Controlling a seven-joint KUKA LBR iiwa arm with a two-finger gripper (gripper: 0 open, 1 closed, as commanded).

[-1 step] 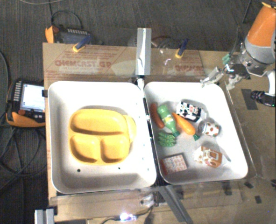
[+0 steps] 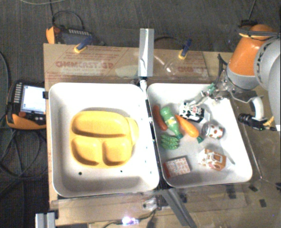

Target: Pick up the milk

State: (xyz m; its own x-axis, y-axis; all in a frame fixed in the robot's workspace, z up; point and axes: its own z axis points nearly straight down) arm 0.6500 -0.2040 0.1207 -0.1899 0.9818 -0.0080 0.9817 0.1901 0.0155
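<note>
The milk (image 2: pixel 192 111) is a small carton with black and white cow patches. It lies in the right bin (image 2: pixel 240 172), in the upper middle part, beside an orange carrot (image 2: pixel 188 127). My gripper (image 2: pixel 200 98) reaches in from the upper right and hovers just above and to the right of the carton, close to its top edge. Whether it touches the milk is unclear from this angle.
Around the milk lie a red sausage (image 2: pixel 159 118), a green bottle (image 2: pixel 170 120), a green bunch (image 2: pixel 169 141), a spotted can (image 2: pixel 213 131) and two small boxes (image 2: pixel 177 166) (image 2: pixel 212 159). The left bin (image 2: pixel 59 175) holds a yellow divided tray (image 2: pixel 103 137).
</note>
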